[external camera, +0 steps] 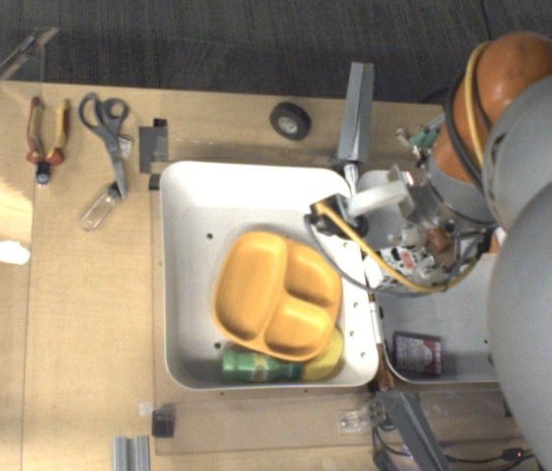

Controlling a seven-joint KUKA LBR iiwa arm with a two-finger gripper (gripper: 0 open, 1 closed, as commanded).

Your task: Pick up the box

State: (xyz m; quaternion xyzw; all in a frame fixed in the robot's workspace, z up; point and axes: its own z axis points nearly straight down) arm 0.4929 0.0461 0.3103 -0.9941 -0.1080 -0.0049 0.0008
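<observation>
Box (419,353) was seen at 5 o'clock in the right bin (452,386), apart from the gripper (415,245) at 3 o'clock. Jaws' state could not be told. Jaws should be centred over box before descent.

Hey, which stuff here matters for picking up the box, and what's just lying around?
For the job:
box in the right bin
gripper

Lying about:
yellow tray
green bottle
scissors
pliers
tape roll
</observation>
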